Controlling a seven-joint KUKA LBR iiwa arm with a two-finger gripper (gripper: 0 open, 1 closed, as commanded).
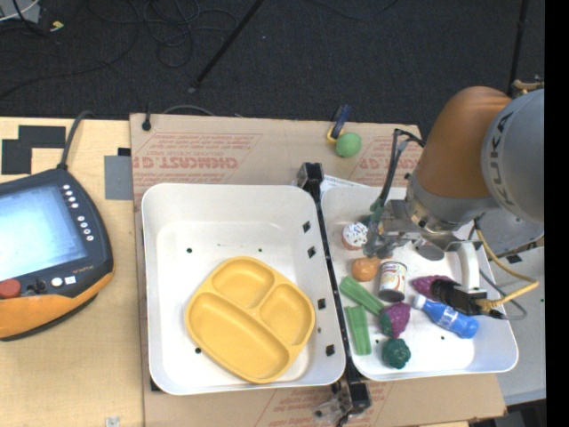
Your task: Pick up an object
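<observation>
The right bin (498,352) holds several small objects: a white dotted ball (355,234), an orange ball (364,268), a small can (392,280), two green sticks (358,314), a purple grape bunch (397,316), a dark green lump (396,354), a blue bottle (449,317) and a purple eggplant (434,285). My gripper (384,237) hangs low over the bin's upper part, just right of the dotted ball and above the orange ball and can. The arm's orange band and grey wrist cover the bin's far right corner.
A yellow divided plate (251,317) lies in the left bin (169,229). A green ball (348,144) rests on the cardboard behind the bins. A teach pendant (44,247) sits at the far left. A black clip (310,176) joins the bins at the back.
</observation>
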